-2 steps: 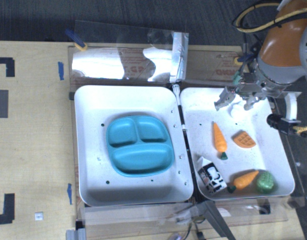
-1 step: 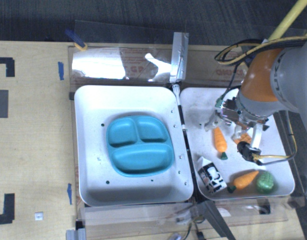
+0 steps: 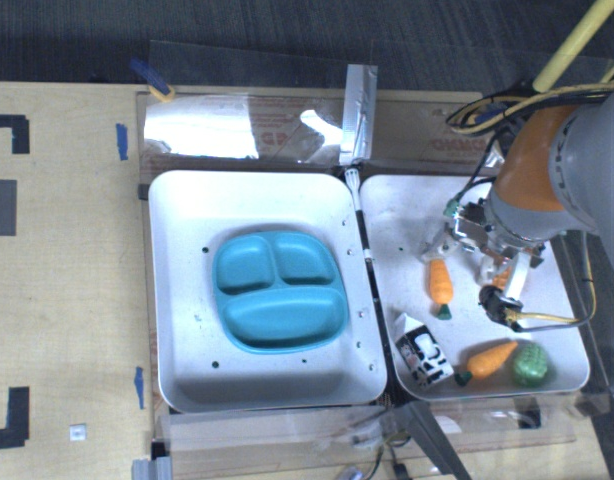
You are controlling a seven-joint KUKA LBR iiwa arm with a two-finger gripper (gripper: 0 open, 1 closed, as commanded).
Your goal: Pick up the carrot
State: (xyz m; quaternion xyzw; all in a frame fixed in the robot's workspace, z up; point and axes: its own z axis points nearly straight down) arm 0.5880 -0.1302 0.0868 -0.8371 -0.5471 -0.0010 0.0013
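Observation:
A small orange carrot [image 3: 441, 281] with a green stem end lies in the right bin [image 3: 387, 218], its stem pointing toward the front. My gripper [image 3: 474, 265] hangs just right of and slightly behind it, open, with nothing between its fingers. One fingertip [image 3: 434, 251] is close to the carrot's top end. A second orange carrot-like piece [image 3: 490, 358] lies near the bin's front right corner.
A green lumpy toy [image 3: 530, 364] touches the second orange piece. A black-and-white object [image 3: 423, 354] sits at the right bin's front left. The left bin [image 3: 177, 218] holds a blue divided plate [image 3: 280, 290]. Cables trail from the wrist.

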